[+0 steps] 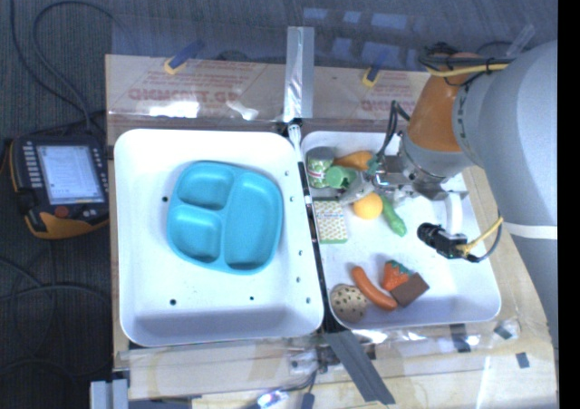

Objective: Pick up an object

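Yellow lemon [367, 207] just on the near side of the gripper [379, 182], green pepper [393, 218] beside it, finger state unclear.

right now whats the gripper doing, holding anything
gripper: low in the right bin, among the toy food; cannot be told whether it grips anything.

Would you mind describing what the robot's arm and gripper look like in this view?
The arm is a thick, rounded grey body with an orange band above the wrist. The gripper is metallic grey and compact. Black and yellow cables run alongside the wrist.
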You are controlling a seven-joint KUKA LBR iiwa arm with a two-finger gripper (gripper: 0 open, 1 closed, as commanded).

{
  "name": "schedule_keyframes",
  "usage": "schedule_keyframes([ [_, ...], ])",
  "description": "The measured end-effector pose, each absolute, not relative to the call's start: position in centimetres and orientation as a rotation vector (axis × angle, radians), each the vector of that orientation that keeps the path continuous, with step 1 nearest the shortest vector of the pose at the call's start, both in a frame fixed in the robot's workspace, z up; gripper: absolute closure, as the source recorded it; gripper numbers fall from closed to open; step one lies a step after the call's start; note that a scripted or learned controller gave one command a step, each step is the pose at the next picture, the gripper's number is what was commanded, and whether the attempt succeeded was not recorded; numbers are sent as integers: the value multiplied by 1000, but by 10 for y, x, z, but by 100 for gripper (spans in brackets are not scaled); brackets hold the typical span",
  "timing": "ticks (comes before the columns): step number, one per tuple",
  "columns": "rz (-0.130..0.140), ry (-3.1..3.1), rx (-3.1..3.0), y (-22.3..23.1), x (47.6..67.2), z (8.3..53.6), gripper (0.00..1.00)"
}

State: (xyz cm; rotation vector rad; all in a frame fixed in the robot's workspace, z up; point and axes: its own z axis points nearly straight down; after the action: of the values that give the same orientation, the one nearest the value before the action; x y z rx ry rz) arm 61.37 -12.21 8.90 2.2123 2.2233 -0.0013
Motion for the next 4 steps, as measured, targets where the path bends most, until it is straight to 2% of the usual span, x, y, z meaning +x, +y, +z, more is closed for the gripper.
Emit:
schedule_keyframes([
  [1, -2, 2226, 2210, -121, 614, 99, 100],
  [2, -7, 2181, 2262, -114, 593, 103, 100],
  [3, -8, 1920, 2484, -71, 632, 213, 100],
  [4, -7, 1748, 2608, -48, 610, 277, 100],
])
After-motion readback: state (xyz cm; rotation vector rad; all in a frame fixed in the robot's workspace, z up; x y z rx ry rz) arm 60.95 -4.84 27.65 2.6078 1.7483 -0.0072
